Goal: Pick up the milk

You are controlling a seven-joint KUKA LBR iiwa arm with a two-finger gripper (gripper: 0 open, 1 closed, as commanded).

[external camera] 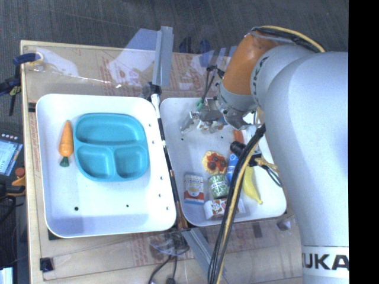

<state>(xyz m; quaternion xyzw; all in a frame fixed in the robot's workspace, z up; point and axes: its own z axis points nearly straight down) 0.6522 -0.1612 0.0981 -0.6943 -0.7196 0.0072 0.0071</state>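
Camera view. Two white bins lie side by side on the bench; the right bin (177,114) serves as the landmark. The arm (308,135), grey with an orange band, reaches over this bin's far right part, and its gripper (204,118) hangs above the bin's far end, near the middle of its width. Whether the gripper is apart or together cannot be told at this scale.

The milk (193,189), a small carton, lies at the near end of the right bin, toward its left wall, well apart from the gripper and nearer the viewer. Just right of the carton stands a green can (218,186); a banana (252,185) lies against the bin's right side.

In the left bin (53,209), beyond the landmark's left wall, rest a blue divided tray (112,145) and a carrot (66,141).
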